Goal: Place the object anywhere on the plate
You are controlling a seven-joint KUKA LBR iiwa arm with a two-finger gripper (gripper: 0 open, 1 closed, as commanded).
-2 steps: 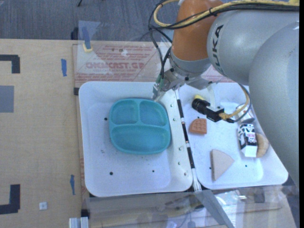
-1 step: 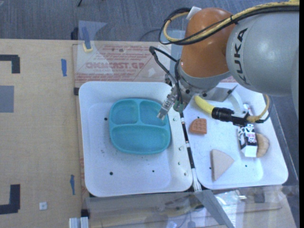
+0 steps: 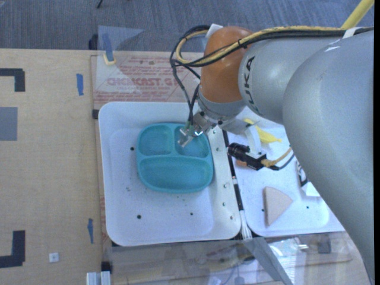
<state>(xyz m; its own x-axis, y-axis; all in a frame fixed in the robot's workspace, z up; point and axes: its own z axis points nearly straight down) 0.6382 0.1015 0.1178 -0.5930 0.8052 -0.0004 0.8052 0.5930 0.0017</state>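
A teal divided plate (image 3: 175, 159) lies in the left white bin (image 3: 119, 177). My gripper (image 3: 189, 134) hangs over the plate's upper right compartment, low above its surface. I see nothing held at its tip. A tan wedge-shaped piece (image 3: 276, 203) lies flat in the right bin (image 3: 314, 218), well away from the gripper. A yellow object (image 3: 265, 136) sits at the back of that bin, partly hidden by the arm.
The grey arm (image 3: 309, 100) covers much of the right bin and its back edge. A ridge (image 3: 228, 183) where the two bin walls meet runs just right of the plate. A cardboard sheet (image 3: 142, 82) lies behind the left bin.
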